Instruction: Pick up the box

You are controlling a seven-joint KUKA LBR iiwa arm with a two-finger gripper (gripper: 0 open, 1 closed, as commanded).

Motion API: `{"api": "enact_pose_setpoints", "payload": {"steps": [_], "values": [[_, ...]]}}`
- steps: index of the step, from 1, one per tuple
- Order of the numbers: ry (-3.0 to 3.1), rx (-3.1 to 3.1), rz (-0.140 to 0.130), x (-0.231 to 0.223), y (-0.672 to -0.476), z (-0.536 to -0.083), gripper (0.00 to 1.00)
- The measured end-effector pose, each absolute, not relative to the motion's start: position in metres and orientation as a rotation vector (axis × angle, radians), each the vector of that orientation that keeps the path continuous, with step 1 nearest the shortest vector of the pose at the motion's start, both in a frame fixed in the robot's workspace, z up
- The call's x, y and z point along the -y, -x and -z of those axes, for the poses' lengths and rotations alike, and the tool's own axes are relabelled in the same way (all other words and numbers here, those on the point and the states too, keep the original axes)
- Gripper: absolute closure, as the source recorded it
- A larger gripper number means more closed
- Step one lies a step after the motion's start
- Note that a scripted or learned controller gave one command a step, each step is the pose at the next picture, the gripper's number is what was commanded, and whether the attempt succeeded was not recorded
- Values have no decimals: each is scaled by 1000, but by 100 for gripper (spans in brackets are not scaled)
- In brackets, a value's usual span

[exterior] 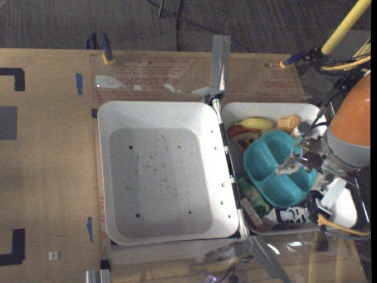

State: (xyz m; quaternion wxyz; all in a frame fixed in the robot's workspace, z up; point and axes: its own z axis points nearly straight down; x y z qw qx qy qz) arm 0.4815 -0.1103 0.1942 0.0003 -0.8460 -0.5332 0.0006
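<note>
The right bin [232, 114] holds a heap of items. A teal divided dish [268, 158] lies on top in the middle. Under its front-left edge a flat box [254, 200] with green and brown print lies against the bin's left wall, partly covered by the dish. My gripper [290, 165] hangs low over the right half of the teal dish, apart from the box, and I see nothing held in it. The grey wrist with its orange band [353, 125] covers the bin's right side.
A yellow banana-like item [257, 123] and an orange-tan item [288, 122] lie at the back of the right bin. A red-brown pack [241, 135] sits beside the dish. A black-and-white item [290, 215] lies at the front. The left bin [159, 114] stands alongside.
</note>
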Motion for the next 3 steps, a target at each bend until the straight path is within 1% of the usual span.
{"api": "enact_pose_setpoints", "payload": {"steps": [1,2,3], "values": [[2606,1802,41,172,-492,-114,0],[2497,1905,20,204,-485,-90,0],[2497,1905,20,204,-485,-90,0]]}}
